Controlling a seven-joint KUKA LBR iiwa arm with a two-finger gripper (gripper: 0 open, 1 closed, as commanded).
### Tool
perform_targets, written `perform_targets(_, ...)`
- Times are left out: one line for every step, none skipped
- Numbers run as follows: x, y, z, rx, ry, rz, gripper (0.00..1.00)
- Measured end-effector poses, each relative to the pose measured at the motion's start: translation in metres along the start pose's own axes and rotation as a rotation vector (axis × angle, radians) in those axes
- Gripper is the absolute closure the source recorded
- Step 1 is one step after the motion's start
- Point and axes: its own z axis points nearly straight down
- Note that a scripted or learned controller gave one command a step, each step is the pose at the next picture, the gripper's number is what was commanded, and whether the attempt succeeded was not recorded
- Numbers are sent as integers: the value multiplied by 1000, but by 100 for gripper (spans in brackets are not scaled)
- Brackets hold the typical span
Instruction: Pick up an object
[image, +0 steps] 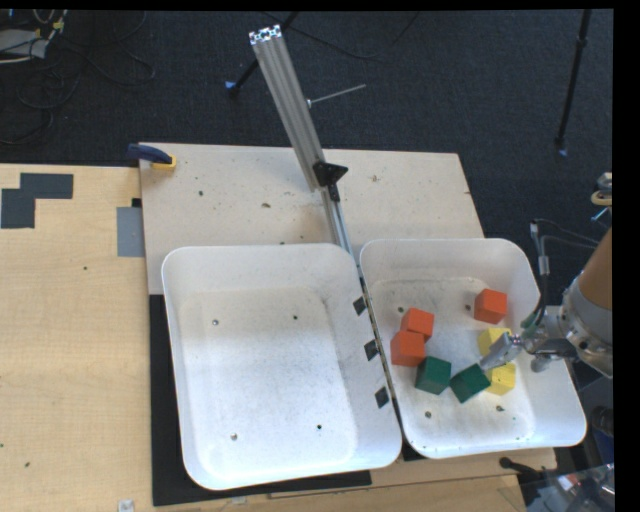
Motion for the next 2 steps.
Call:
perform_targets(-2,3,59,-9,1,1,0)
perform_targets(-4,8,63,-25,-7,-1,0)
